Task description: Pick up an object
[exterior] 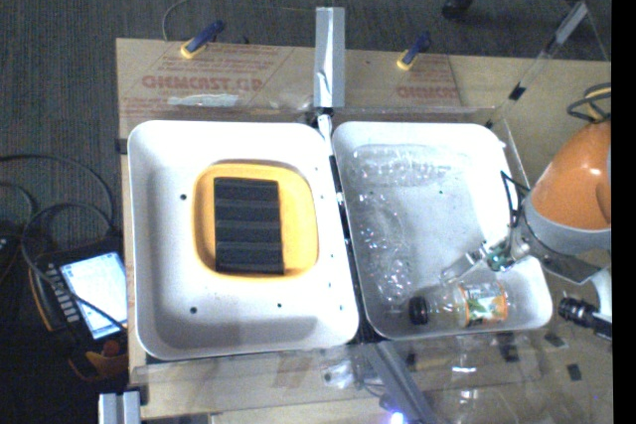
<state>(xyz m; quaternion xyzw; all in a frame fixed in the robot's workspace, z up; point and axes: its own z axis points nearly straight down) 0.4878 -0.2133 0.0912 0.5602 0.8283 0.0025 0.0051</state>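
Grey carpet surrounds a bench bearing two white bins.
Left bin holds a yellow tray with a black block. Right bin holds a clear bottle lying near its front edge; gripper sits just above it, grip state unclear.

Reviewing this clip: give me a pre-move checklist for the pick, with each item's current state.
1. Target in view: clear bottle lying in the right bin, ok.
2. Bottle away from the wall: near the front rim, not ok.
3. Gripper close to the bottle: just above it, ok.
4. Finger opening: cannot tell.
5. Bottle between the fingers: cannot tell.
6. Yellow tray with black block in the left bin, apart: ok.
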